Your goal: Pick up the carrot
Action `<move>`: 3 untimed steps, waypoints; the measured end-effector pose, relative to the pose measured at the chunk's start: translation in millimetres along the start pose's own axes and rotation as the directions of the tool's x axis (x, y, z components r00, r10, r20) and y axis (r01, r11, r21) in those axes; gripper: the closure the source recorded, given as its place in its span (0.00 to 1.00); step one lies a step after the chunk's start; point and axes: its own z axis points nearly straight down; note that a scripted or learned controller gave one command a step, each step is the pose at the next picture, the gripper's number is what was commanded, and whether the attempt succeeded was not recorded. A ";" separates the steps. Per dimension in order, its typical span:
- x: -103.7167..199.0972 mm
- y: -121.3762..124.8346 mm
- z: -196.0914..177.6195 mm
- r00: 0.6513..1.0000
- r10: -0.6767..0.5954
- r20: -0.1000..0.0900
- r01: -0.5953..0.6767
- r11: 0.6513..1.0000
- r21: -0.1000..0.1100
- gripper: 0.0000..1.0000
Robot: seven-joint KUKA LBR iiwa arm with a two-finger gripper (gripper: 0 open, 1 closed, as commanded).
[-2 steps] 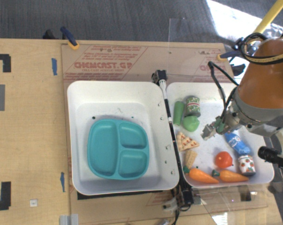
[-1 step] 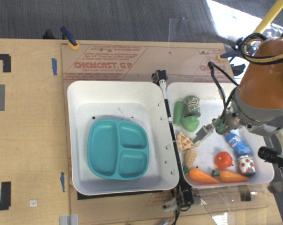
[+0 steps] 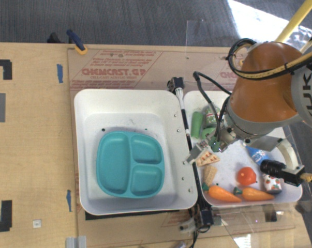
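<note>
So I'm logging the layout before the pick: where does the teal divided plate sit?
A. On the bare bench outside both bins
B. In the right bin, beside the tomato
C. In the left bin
C: the teal divided plate lies flat inside the left bin, while the carrots and tomato lie in the right bin.

Bench (image 3: 31,138), tan board: left white bin (image 3: 88,112) and right white bin (image 3: 293,192) resting directly on it, side by side.
</note>
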 end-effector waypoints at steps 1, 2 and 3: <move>-67.3 -40.2 56.8 0.945 -0.327 -0.004 0.327 0.945 0.004 0.00; -56.8 -32.3 28.8 0.682 -0.731 0.007 0.731 0.682 -0.002 0.00; -115.9 -62.7 34.7 0.297 -0.955 0.007 0.955 0.297 0.002 0.00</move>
